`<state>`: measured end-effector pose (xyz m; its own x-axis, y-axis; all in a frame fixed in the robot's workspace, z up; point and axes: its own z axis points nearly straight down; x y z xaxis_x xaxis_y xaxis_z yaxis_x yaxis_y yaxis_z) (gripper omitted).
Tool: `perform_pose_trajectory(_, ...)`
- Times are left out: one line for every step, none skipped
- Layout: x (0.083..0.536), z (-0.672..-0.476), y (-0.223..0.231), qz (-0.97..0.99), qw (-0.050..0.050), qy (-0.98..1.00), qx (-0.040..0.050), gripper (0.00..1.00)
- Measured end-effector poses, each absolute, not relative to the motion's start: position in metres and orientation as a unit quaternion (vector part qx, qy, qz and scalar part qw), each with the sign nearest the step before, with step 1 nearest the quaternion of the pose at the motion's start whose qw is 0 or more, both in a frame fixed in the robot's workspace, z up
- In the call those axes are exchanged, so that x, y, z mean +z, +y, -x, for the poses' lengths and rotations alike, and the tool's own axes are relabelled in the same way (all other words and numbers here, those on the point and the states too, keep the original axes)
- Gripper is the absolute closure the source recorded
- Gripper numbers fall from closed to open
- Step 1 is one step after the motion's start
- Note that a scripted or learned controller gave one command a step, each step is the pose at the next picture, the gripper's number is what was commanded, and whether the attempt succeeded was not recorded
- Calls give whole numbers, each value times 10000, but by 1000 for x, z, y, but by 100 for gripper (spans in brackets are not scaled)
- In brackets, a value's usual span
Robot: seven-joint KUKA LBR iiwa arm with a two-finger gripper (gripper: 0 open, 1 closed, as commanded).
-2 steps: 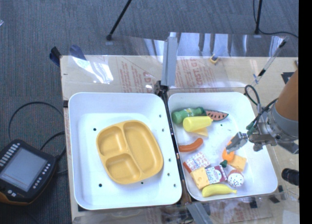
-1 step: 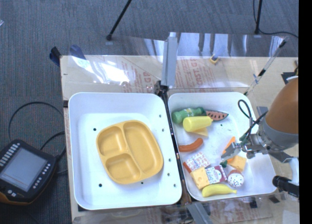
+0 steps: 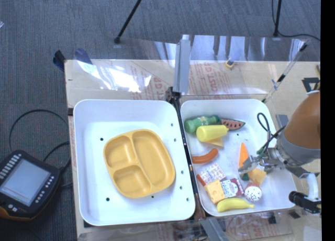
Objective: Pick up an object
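The right bin [image 3: 272,114] holds several toy foods: a green vegetable [image 3: 198,123], a yellow piece [image 3: 211,132], a watermelon slice [image 3: 233,124], a red sausage [image 3: 204,155], an orange wedge [image 3: 243,154], a cheese block [image 3: 214,190], a banana [image 3: 234,204], a white ball [image 3: 253,193] and a small orange-yellow block [image 3: 257,176]. My gripper [image 3: 254,165] is low over the bin's right side, just above the orange-yellow block and beside the orange wedge. The arm's wrist hides how the gripper meets the block.
The left bin [image 3: 86,130] bears a yellow divided plate [image 3: 138,162]. A red-and-white packet [image 3: 211,173] lies by the cheese. A black cable loop [image 3: 263,123] rests at the right bin's far right. A grey post [image 3: 181,67] stands behind the bins.
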<state>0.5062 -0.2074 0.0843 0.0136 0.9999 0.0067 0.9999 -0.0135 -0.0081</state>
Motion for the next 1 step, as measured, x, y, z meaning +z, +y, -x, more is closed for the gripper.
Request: perform_pose_trajectory(94,-506,-209,7145,59,-6996,1,100)
